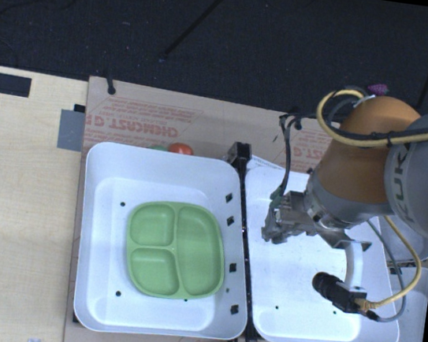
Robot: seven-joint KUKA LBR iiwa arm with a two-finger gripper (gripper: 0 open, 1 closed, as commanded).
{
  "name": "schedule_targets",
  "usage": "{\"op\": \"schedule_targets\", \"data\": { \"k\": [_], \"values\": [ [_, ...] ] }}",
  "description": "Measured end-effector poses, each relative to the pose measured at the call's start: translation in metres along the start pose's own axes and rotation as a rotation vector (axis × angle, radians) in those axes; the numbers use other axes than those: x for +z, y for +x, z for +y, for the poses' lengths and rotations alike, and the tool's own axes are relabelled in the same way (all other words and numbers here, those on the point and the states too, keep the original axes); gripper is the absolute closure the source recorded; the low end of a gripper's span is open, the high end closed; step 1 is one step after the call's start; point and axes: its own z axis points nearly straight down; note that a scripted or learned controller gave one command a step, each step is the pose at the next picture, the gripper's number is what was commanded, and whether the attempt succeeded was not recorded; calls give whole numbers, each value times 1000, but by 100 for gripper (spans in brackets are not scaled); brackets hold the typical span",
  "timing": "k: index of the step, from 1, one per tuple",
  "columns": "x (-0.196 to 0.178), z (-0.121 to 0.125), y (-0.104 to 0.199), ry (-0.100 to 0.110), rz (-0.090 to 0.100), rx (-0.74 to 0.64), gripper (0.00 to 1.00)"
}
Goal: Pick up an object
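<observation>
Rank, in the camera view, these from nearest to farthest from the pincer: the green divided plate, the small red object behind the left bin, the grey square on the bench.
1. Green divided plate, left bin.
2. Small red object, behind that bin.
3. Grey square, far left.

Measured from the pincer.

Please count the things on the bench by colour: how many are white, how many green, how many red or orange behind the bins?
White bins: 2, the left bin and the right bin
Green divided plate: 1, lying in the left bin
Red-orange round thing: 1, behind the left bin, partly hidden
Total: 4
</observation>
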Motion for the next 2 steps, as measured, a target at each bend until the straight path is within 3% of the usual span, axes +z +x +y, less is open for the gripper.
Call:
{"op": "schedule_targets", "data": {
  "k": [2],
  "values": [
    [3, -24, 115, 2, -1, -1, 100]
  ]
}}
